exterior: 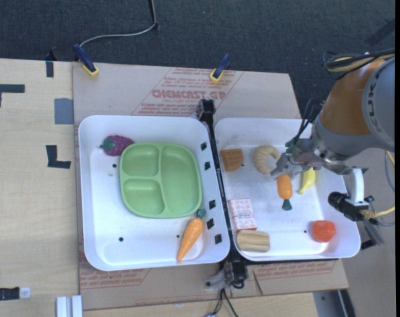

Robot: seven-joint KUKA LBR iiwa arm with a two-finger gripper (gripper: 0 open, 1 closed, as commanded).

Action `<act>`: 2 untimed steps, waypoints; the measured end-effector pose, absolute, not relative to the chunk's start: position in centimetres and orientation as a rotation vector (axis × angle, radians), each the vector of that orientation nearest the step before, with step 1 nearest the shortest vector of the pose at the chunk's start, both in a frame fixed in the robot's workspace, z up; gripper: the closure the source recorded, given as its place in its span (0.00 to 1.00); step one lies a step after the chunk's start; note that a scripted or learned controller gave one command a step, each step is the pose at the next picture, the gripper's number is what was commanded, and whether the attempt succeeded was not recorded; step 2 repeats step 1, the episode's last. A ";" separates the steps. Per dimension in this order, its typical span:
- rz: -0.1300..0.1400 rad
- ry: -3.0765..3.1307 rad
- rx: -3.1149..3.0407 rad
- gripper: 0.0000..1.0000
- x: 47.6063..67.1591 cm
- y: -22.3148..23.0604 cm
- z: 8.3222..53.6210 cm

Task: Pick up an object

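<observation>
On the tabletop (28, 197) lies a sheet of brown cardboard (180, 91) printed in red with "CHEMCAST GP" in large letters; smaller lines under it are too fine to read. Two yellow clamps (88, 67) pin the sheet at its far edge. Two shallow white bins sit on it side by side.

The left bin (94, 243) holds a green divided plate (162, 179) in its middle, a purple grape cluster (117, 144) touching the plate near the bin's far left corner, and an orange carrot (190, 238) lying tilted near the bin's near right corner.

In the right bin (266, 207), a brown bread-like block (232, 159) rests near the far left corner, with a pale croissant (266, 156) just beside it. A small card with red print (241, 213), unreadable, lies by the bin's left wall, and a tan sandwich roll (253, 242) sits near the near left corner. A red tomato (323, 230) lies near the near right corner.

The arm reaches in from the right, and the claw (287, 166) hangs low over the middle of the right bin. Directly beneath its tips is a small orange carrot with a dark green stem (285, 189), and a yellow piece (307, 180) lies just beside it toward the bin's right edge. Whether the claw is spread or closed, or has hold of the small carrot, cannot be told from this angle.
</observation>
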State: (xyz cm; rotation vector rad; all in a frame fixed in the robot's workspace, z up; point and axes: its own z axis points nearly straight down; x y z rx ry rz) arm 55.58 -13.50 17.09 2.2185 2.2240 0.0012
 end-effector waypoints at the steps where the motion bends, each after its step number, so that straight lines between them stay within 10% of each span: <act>1: 0.001 2.224 2.219 1.00 56.1 -6.2 23.0; 2: 0.001 2.224 2.219 1.00 56.1 -6.2 23.0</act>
